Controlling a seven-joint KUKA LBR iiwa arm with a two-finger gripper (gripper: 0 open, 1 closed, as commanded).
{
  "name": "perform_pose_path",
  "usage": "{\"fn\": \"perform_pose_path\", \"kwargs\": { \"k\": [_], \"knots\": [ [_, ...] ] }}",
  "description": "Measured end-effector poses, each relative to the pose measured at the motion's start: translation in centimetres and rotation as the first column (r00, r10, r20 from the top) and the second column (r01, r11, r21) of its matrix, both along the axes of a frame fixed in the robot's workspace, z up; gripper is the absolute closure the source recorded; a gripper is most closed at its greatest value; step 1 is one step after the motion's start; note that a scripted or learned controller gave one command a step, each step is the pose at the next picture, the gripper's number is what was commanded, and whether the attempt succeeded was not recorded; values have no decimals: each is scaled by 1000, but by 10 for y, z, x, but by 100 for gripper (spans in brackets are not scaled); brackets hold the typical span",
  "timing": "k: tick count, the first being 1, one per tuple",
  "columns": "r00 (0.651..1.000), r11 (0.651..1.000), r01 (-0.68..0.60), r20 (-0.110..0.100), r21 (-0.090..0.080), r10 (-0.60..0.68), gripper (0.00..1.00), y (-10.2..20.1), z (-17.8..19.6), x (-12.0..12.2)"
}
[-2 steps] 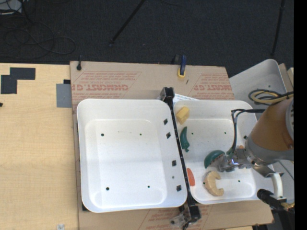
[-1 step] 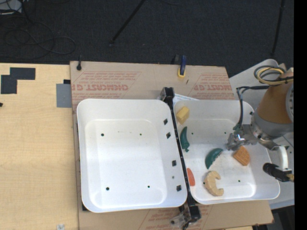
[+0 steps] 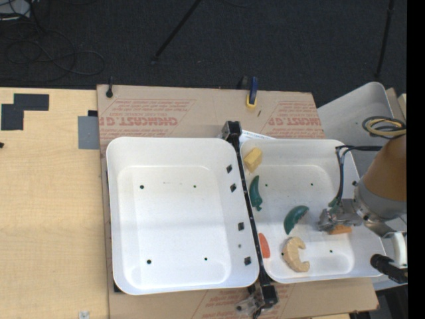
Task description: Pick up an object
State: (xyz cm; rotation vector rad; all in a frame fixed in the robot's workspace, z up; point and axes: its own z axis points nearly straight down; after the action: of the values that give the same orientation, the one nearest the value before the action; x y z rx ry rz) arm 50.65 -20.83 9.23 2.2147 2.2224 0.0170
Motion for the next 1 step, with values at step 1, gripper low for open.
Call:
{"fn": "perform_pose_path", "kwargs": {
  "k": [1],
  "knots": [
    [1000,1000,-1,-9,-4,1,100,19,-4,45]
  ]
}}
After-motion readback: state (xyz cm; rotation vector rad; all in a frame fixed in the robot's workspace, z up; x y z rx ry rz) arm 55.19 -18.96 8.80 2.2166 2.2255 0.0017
